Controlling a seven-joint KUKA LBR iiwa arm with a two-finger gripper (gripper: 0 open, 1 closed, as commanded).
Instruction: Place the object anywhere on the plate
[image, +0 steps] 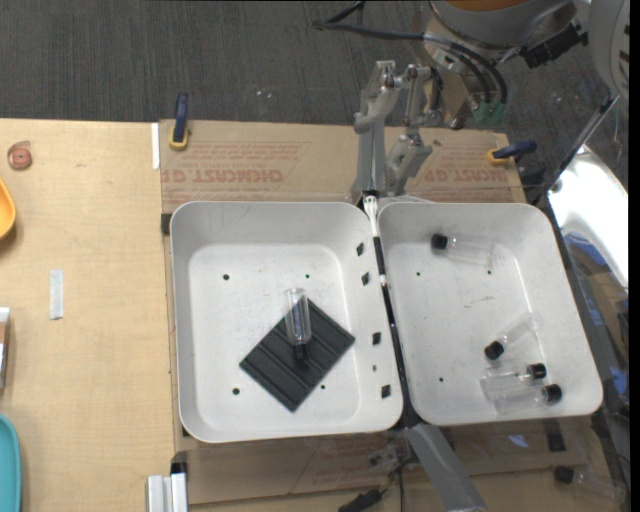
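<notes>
A clear vial (297, 321) with a black cap lies on the dark plate (322, 352) in the left bin (200, 240), lower centre of the frame. Its long axis runs nearly up-down in the picture, cap end toward the bottom, resting at the middle of the plate, which sits turned like a diamond. The vial is touching the plate and apart from the bin walls. By the look of it the placing is already done, if this vial is the task's object.

The hand (405, 125) is at the upper centre-right of the frame, above the back rim where the two bins meet, well apart from the vial. From the hand the vial lies down and to the left in the picture. Nothing shows between its fingers; whether they are spread or pressed together I cannot tell, as the metal parts overlap at this angle.

The right bin (560, 260) carries more vials: one (455, 246) near its upper left, and a cluster (515, 375) at its lower right, all well apart from the plate. If another one is wanted, those are nearer the arm's side, down and right of the hand. Risk in my view: a round vial could roll off the flat plate if nudged.
</notes>
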